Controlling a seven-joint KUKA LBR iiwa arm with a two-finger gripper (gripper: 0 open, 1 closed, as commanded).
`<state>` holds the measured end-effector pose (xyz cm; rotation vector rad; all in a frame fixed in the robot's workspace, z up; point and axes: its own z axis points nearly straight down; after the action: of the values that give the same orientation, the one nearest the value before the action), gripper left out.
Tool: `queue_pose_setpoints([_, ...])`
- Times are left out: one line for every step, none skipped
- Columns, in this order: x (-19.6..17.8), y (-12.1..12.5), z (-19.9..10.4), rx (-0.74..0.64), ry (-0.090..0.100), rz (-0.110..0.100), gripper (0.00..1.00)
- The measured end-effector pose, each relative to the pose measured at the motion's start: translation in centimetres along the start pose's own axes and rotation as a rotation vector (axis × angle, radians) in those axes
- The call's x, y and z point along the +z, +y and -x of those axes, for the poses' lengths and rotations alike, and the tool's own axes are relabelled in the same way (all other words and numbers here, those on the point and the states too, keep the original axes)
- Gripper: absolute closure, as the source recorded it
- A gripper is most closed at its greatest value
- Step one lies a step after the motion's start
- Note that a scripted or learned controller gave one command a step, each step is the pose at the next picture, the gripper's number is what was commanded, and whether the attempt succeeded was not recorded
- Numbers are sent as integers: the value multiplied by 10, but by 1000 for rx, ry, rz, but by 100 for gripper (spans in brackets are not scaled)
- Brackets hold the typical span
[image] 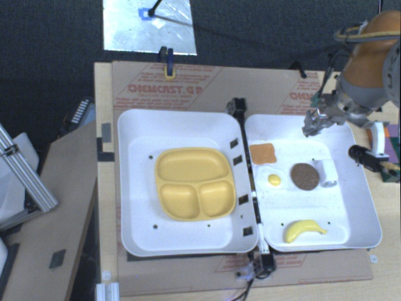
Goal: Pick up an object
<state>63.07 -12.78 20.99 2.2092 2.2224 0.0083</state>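
Claw hovers over the right bin's far edge, finger state unclear; brown patty just below looks light, stiff — pinch its rim.

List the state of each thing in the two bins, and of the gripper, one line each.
yellow tray: flat in the left bin, compartments bare.
orange square: flat, right bin, near the divider.
brown patty: flat, mid right bin.
fried egg: flat, left of the patty.
banana: lying near the front wall.
gripper: above the right bin's far edge, holding nothing.
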Motion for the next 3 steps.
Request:
queue_pose_setpoints([-55, 2, 0, 0, 0, -1, 100])
queue_pose_setpoints([-41, -14, -45, -3, 3, -9, 100])
queue_pose_setpoints([-35, -24, -93, -3, 4, -9, 100])
